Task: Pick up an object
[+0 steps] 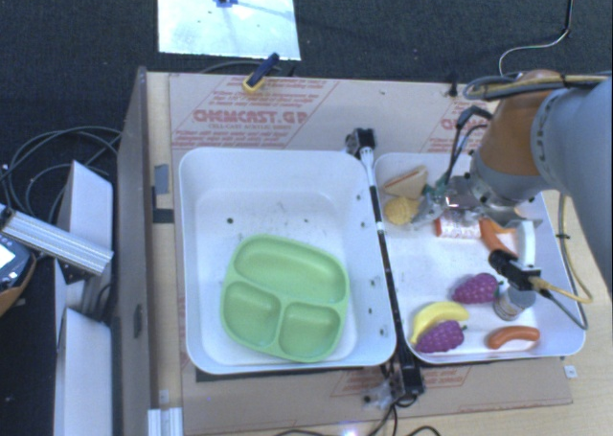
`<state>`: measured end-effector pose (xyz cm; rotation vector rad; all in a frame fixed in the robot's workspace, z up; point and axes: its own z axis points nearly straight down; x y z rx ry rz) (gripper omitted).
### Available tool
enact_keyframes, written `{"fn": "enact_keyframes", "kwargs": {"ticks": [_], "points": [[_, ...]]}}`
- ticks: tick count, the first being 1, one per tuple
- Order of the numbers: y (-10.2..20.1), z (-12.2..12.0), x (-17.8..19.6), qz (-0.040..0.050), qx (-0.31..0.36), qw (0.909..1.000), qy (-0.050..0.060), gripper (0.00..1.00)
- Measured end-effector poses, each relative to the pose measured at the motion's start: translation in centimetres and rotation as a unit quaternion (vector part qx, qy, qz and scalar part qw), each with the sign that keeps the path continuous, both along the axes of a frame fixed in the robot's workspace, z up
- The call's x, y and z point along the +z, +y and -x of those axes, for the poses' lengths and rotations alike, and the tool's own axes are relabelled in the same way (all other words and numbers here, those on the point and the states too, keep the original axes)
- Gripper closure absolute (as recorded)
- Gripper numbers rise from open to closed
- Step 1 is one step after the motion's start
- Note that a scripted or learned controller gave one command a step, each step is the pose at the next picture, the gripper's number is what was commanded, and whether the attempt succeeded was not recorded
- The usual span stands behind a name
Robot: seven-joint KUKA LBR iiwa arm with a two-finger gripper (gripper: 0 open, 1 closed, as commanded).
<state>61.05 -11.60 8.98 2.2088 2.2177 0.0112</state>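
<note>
My gripper (442,202) is low in the upper part of the right bin (546,233), reaching in from the right. Just to its left lies a yellow fruit (400,212), with a sandwich wedge (407,180) behind that. A small red-and-white object (458,227) lies under the gripper's front side, and an orange carrot (498,234) lies beside it. Nothing is seen held. Toward the front of the bin lie a purple grape bunch (476,287), a banana (439,314), a second grape bunch (441,336) and a sausage (512,336).
The left bin (211,185) holds a green divided plate (284,297). A divider rail (378,233) runs between the bins. Cardboard covers the bench behind the bins, with a small yellow-and-black tool (259,75) at its back edge.
</note>
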Motion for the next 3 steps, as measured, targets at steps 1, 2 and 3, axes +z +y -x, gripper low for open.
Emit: {"fn": "enact_keyframes", "kwargs": {"ticks": [1,2,3], "points": [[-0.4,-5.2,-0.5,-0.0031,-0.005,0.9997,0.024,0.00],[-1.0,-5.2,0.6,0.0018,-0.005,0.9997,0.024,1.00],[-0.9,-5.2,0.6,0.0017,-0.005,0.9997,0.023,0.00]]}}
